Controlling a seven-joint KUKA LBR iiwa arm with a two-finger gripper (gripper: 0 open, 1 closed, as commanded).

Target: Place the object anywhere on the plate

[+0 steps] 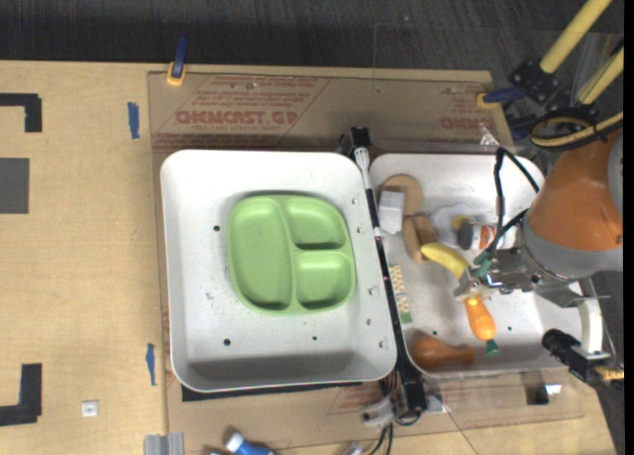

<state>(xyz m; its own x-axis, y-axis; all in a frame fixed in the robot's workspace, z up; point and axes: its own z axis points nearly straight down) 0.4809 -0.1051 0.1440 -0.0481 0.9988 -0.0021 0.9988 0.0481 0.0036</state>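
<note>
Your two-finger gripper hangs low in right bin; whether it is open or closed, cannot tell. Small orange plastic carrot lies just below tip, long axis running away from gripper toward bin's near edge, green stub at far end. Smooth curved yellow banana just left. Green sectioned plastic plate sits well left, in left bin. Judgement: no object secured yet.
</note>
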